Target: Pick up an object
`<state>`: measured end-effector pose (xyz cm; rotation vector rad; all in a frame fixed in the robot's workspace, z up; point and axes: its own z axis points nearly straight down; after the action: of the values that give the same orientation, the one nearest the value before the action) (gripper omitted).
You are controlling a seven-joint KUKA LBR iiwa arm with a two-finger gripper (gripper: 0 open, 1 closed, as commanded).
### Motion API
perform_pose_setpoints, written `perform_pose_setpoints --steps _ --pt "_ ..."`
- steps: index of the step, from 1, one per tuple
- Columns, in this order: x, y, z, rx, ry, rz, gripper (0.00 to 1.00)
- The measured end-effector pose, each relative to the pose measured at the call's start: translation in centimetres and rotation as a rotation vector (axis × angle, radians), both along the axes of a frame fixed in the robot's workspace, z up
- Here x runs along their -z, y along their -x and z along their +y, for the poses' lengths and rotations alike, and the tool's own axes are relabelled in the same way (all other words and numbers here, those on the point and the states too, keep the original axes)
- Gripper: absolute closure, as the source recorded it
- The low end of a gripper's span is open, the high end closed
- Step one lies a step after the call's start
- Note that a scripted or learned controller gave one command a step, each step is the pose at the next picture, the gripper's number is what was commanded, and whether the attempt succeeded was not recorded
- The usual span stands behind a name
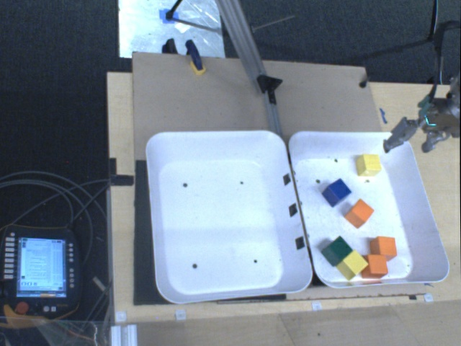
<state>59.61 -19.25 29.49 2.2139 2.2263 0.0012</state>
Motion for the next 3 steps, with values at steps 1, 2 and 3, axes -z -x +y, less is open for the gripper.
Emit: perform_pose_setpoints --steps 1,2,3 --pt "0.0 0.0 0.0 0.0 0.0 0.0 0.0" --pt "5.7 -0.7 -0.6 0.003 0.0 0.004 0.0" --pt "11.9 -1.0 -0.4 0.003 -0.001 0.005 0.0"
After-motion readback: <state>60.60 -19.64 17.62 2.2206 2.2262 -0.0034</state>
